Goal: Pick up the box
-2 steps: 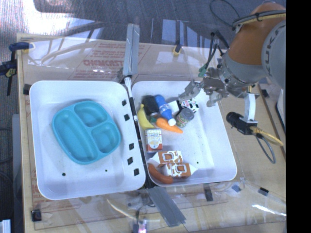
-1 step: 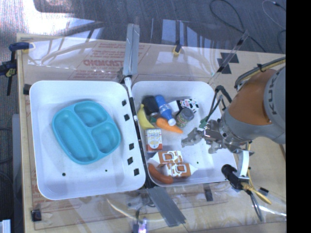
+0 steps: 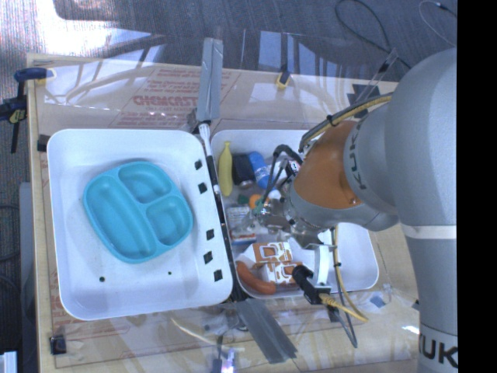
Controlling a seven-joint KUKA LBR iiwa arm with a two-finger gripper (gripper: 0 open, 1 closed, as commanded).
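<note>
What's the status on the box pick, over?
Tool low in right bin, fingers hidden. Box lies flat just below it, not lifted. Sausage beside box; yellow bottle further back.

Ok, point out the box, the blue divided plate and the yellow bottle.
box [image 3: 275, 259], camera view, on its printed top face.
blue divided plate [image 3: 138, 210], camera view, on its central divider.
yellow bottle [image 3: 225, 173], camera view, on its body.
</note>
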